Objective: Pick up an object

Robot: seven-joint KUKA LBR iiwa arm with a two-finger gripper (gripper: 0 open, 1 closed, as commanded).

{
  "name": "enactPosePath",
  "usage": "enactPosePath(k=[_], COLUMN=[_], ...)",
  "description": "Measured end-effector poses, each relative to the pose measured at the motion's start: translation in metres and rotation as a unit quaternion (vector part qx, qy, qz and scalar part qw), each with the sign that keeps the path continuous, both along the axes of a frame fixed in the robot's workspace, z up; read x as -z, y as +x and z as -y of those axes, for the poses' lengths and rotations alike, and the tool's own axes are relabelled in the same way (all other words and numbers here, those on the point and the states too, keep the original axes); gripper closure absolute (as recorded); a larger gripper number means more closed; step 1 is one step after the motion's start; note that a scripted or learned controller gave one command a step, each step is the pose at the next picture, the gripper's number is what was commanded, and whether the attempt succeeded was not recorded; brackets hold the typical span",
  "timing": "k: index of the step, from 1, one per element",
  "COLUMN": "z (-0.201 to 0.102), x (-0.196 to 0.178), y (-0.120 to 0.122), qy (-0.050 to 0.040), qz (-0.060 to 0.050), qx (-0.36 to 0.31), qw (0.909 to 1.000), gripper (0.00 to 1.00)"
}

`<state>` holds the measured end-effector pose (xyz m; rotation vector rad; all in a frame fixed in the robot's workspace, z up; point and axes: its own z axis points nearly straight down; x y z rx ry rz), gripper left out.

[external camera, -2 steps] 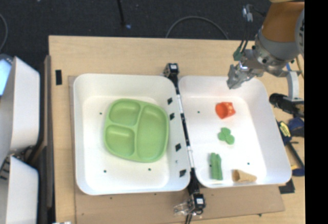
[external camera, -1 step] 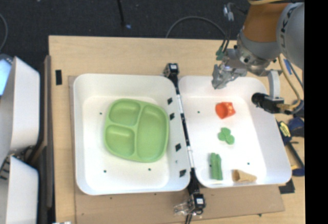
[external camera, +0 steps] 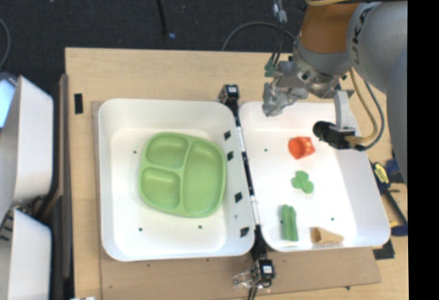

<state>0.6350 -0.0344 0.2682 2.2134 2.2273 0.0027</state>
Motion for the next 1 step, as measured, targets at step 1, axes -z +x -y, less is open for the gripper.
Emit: enactPosePath(k=[1], z=[-0.0423], x=[0.0017], y=[0.0044], qy=[-0.0002], qz=[0.0], qx=[0.0], qw=[1.0], gripper=[1.0])
